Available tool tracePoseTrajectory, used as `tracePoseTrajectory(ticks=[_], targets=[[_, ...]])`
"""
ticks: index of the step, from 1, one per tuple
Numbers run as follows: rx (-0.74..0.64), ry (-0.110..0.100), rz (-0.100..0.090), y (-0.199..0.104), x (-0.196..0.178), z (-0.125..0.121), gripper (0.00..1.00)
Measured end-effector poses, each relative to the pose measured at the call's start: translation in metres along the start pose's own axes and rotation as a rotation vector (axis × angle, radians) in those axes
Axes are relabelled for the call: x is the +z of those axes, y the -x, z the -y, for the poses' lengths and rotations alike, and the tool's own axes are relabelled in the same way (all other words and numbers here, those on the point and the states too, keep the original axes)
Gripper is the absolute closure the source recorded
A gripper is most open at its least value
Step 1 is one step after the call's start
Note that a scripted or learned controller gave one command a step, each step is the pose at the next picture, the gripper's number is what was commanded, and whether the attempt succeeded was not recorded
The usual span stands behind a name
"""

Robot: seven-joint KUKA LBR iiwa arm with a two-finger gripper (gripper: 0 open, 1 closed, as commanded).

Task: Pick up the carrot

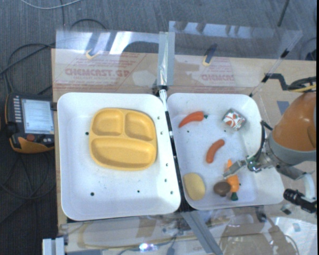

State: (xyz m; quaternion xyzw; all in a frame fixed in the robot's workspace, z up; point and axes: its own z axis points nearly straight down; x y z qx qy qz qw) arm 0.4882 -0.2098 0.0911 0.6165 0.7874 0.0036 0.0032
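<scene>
A long tapered orange carrot (191, 119) with a green top lies in the right bin (255, 110), near its far left corner. My gripper (237, 167) hangs low over the bin's near right part, well away from that carrot. Just below the gripper lies a stubby orange piece with a green end (233, 184), which could be another carrot. A small orange patch shows right at the gripper's tip. The grey and orange arm (295, 132) reaches in from the right.
The right bin also holds an orange sausage shape (215, 150), a white and red can (234, 120), a yellow lump (194, 186) and a brown lump (221, 188). The left bin (74, 195) holds a yellow divided tray (123, 138).
</scene>
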Motion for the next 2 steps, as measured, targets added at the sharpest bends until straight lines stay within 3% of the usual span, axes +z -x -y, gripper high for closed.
tracePoseTrajectory(ticks=[1, 2], targets=[[-0.001, 0.009, 0.005, 0.001, -0.011, -0.003, 1.0], [0.095, -0.01, -0.001, -0.067, -0.09, -0.014, 1.0]])
